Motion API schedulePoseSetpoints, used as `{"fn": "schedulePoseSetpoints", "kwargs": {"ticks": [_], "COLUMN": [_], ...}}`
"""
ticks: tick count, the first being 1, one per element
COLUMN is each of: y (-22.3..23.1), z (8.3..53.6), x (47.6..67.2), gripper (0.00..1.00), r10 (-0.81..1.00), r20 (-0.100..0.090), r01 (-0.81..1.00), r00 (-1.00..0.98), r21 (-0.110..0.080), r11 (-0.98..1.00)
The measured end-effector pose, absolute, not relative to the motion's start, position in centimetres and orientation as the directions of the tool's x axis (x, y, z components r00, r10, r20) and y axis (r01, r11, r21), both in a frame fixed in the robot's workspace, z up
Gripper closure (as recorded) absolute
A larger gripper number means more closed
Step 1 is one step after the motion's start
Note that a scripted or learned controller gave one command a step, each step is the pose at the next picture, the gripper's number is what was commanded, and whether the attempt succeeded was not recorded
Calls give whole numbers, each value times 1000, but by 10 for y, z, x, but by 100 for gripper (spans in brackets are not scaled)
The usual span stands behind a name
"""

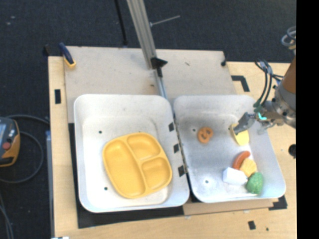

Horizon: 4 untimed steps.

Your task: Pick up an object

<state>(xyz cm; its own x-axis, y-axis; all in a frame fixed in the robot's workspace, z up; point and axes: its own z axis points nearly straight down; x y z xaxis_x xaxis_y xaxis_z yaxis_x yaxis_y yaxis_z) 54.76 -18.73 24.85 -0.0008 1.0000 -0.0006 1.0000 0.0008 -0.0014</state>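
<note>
The right bin holds several small items. A brown pretzel-shaped piece lies near its middle. A pale yellow piece sits by the right wall. At the front right, a red piece, an orange-yellow piece, a white block and a green lump are clustered together. My gripper reaches in from the right. Its tip sits low over the upper edge of the pale yellow piece and looks to be touching it.
The left bin holds a yellow divided plate. A metal post rises behind the bins, and its base comes down at the gap between them. Cables hang by the arm at the right.
</note>
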Motion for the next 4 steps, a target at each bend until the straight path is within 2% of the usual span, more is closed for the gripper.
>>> {"fn": "schedulePoseSetpoints", "kwargs": {"ticks": [1,4], "y": [-187,-184], "z": [250,105], "x": [548,551], "gripper": [0,0], "r10": [1000,1000], "r20": [-1,-1], "r01": [1000,1000], "r00": [-1,1], "r21": [1,-3], "r11": [1,-1]}}
